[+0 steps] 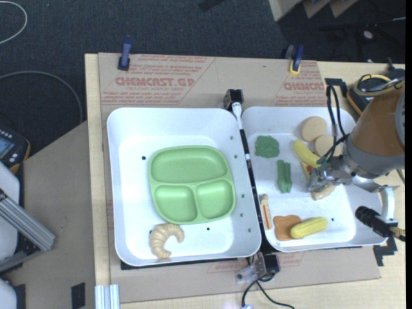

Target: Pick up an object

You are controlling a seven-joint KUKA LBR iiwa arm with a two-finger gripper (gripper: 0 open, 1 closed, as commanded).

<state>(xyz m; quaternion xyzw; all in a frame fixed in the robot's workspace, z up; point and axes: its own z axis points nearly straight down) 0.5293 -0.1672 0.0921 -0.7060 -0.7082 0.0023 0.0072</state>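
Gripper (320, 184) is sitting low in the right bin (341, 237) near the worktop's right edge, beside the banana (304, 153); jaw state cannot be told.

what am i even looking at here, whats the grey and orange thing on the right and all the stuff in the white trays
It is a robot arm, filmed by one fixed camera looking down at a slant. Its job is to pick something up. Its gripper is low inside the right bin, among toy food: a banana, a corn cob, a green leafy piece and a green pod. Whether it holds anything is unclear from here. The left bin holds a green divided plate and a croissant.
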